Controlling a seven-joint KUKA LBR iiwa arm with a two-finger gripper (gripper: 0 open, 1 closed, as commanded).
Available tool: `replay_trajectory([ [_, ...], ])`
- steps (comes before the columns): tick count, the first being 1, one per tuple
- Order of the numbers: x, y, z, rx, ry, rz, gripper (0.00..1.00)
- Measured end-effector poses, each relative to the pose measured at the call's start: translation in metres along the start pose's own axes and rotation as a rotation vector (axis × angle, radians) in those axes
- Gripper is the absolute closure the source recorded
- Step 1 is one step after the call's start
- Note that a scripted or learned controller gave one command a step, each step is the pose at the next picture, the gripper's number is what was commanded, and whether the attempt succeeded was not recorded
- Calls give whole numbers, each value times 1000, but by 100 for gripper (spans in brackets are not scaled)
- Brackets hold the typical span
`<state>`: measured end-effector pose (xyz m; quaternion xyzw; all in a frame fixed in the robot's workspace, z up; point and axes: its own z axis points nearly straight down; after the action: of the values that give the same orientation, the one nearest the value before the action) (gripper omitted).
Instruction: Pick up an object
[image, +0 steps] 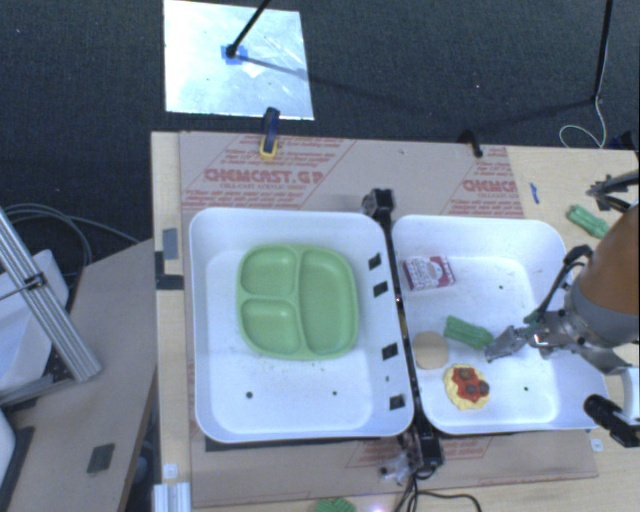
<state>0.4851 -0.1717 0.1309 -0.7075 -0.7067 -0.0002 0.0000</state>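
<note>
A: Where is the gripper (505, 343)?

B: Right of centre, low in the right bin (520, 235). Its tip sits just beside the green block (466, 332). I cannot tell how the tip is set; it is too small and dark. Nothing shows pinched in it.

A: And the arm (610, 290)?

B: It comes in from the right edge, grey, with orange above the wrist.

A: What else is in that bin?

B: A tan disc (432, 350) just left of the block, a yellow piece with red spots (467, 387) below it, and a red and white packet (428, 272) toward the upper left. The packet's print is too small to read.

A: Any writing you can read?

B: The brown board (330, 165) under the bins carries red lettering, "CHEMCAST GP", at upper centre and again at upper right.

A: The left bin (215, 250)?

B: It holds a green divided plate (299, 302). Black clips (380, 290) run down the seam between the bins.

A: Around the bench?

B: A yellow clamp (269, 134) on the board's top edge, a shiny sheet (238, 60) at upper left, a green thing (587, 220) at the right edge
</note>
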Motion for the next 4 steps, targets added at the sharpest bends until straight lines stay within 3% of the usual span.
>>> replay_trajectory([
  [1,37,27,49,0,1,-9,0],
  [2,34,27,35,-5,-2,-5,100],
  [3,34,27,36,-4,-1,-5,0],
  [4,31,3,45,-6,-1,0,0],
])
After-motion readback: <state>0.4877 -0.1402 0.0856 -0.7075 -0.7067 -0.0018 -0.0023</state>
